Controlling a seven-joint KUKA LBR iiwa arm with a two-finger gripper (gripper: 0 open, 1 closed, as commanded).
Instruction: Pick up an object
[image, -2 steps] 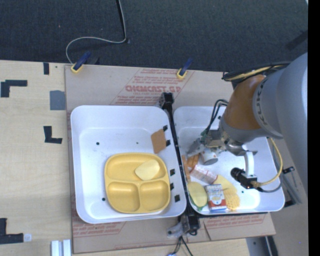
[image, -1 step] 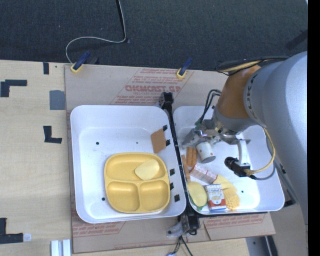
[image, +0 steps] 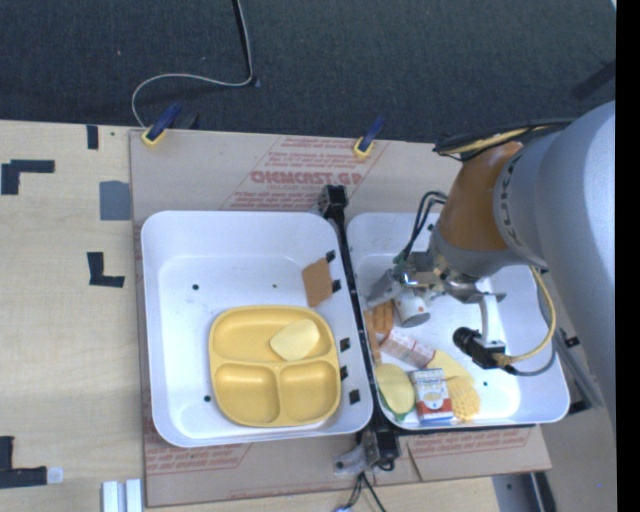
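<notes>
**End effector low over right bin, grasp unclear**

Arm (image: 560, 200) enters from 3 o'clock, orange band above the wrist. End effector (image: 408, 296) sits low in the right bin (image: 530, 400), at its 9 o'clock side near the divider. Cannot tell its state.

Small items cluster toward the bin's 7 o'clock corner: orange piece (image: 380, 320), pale wrapped packet (image: 408, 349), green-yellow piece (image: 394, 389), red-and-white carton (image: 431, 391), yellow corn (image: 464, 397).

Left bin (image: 170, 270): yellow divided plate (image: 240, 385) toward 6 o'clock with pale chip (image: 295, 341) in it; brown card (image: 318, 282) at 3 o'clock edge.
</notes>
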